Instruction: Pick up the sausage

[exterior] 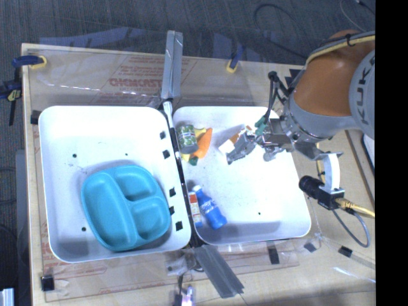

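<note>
My gripper (237,152) hangs low over the back middle of the right bin (261,193), at the end of the grey arm with its orange band (325,81). Just at its left lies a small pale tan piece with an orange end (227,141), partly hidden by the gripper; this looks like the sausage, though it is too small to be sure. I cannot tell whether the gripper touches it.
An orange carrot (203,143) and a green can (186,136) lie by the right bin's back left wall. A blue bottle (209,211) lies at its front left. The left bin (57,123) holds a blue divided tray (126,204).
</note>
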You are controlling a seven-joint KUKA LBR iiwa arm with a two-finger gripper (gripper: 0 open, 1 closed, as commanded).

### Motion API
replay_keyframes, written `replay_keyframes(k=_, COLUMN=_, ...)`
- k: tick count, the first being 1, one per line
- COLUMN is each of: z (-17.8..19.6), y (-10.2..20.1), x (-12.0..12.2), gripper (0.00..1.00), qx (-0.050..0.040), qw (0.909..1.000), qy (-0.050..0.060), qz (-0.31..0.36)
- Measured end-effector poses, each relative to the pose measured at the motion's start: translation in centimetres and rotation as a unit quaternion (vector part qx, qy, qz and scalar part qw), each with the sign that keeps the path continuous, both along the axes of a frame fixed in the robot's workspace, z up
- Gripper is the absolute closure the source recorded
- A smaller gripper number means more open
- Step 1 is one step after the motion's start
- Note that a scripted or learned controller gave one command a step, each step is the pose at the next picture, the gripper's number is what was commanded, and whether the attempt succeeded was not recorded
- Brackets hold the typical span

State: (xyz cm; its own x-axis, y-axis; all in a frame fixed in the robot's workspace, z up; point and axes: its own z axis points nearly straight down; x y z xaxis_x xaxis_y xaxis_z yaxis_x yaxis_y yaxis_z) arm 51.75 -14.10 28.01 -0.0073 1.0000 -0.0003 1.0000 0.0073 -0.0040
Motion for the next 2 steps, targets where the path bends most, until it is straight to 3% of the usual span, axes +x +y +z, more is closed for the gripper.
replay_keyframes(k=1, z=-9.0, y=-4.4, x=-1.9, gripper=0.00, qx=0.0006, qw=0.9955, qy=0.000, qz=0.094)
replay_keyframes(k=2, z=-18.8, y=-3.8, x=2.5, gripper=0.00, qx=0.0011, qw=0.9894, qy=0.000, qz=0.145)
